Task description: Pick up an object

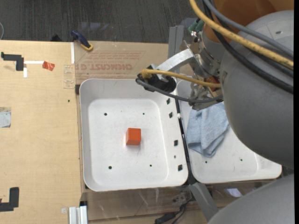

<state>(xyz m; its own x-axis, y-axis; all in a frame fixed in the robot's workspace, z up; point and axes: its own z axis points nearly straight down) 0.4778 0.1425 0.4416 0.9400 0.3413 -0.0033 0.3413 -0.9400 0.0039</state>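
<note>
Near the middle of the left bin (93, 171), a touch toward six o'clock from its centre, sat a small orange-red block (133, 136), square on the white floor and well apart from every wall. Nothing touched it. Small dark holes dotted the floor around it, at roughly ten, two, five and seven o'clock from the block.

At three o'clock from the block, past the dividing rims, the right bin (243, 169) held a crumpled pale blue cloth (209, 130), bunched against the bin's left side. The gripper (202, 97) hung over the cloth's upper edge, at about two o'clock from the block and well apart from it; whether its jaws were spread or pressed together could not be told, since the wrist hardware and cables hid them. A yellow cable (187, 76) ran leftward from the wrist to a black fitting (156, 82) over the left bin's far rim, at twelve o'clock from the block.

The grey arm (261, 92) filled the three o'clock side. Brown cardboard (121, 59) lay beyond the bins at twelve o'clock, and a pale wooden board (37, 139) lay at nine o'clock.
</note>
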